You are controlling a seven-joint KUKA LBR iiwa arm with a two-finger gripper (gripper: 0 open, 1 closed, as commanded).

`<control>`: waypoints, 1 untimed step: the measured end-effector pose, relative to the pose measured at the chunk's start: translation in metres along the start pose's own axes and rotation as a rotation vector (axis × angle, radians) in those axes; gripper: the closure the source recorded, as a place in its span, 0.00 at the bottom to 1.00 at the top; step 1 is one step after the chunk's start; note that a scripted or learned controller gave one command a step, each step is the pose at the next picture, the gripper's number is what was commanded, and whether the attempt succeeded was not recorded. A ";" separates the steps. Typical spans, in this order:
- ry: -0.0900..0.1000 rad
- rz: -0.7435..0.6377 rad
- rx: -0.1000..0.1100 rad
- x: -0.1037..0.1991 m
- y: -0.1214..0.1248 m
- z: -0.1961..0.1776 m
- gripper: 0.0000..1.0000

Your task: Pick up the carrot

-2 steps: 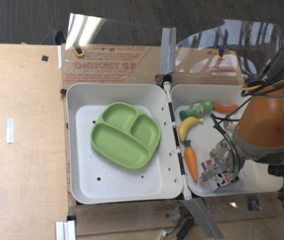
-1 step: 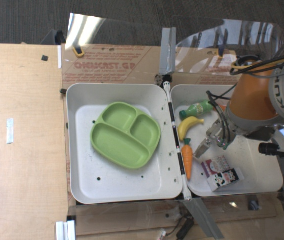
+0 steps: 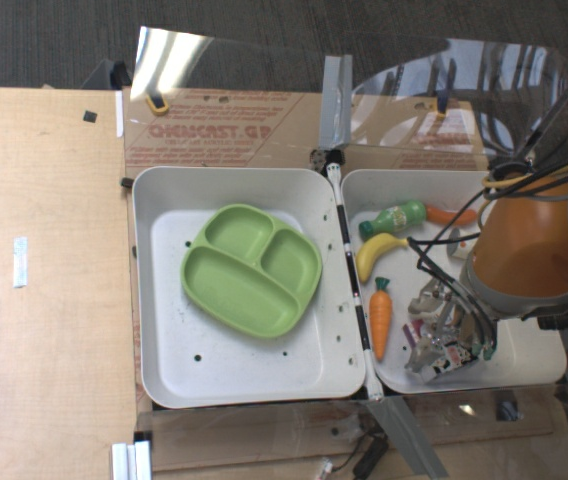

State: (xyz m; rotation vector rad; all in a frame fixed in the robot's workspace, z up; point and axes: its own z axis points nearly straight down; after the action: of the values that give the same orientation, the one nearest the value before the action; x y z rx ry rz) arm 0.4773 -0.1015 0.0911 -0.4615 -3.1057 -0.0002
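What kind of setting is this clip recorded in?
Probably a robotics lab bench rather than a kitchen: two shallow white bins side by side on a wooden bench, toy food such as the orange plastic carrot and yellow banana, and loose black cables trailing from the arm.

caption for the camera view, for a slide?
Gripper hovers right of the carrot in the right bin.

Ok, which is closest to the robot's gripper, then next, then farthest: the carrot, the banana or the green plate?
Measured from the gripper in the right bin:
1. Carrot, just to its left by the bin's left wall.
2. Banana, up past the carrot, farther back in the same bin.
3. Green plate, over in the left bin.
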 end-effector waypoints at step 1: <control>-0.007 -0.508 -0.002 -0.074 0.030 -0.001 0.00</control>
State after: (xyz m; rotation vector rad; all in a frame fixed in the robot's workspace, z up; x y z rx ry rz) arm 0.5564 -0.0945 0.0920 0.3351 -3.1288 -0.0027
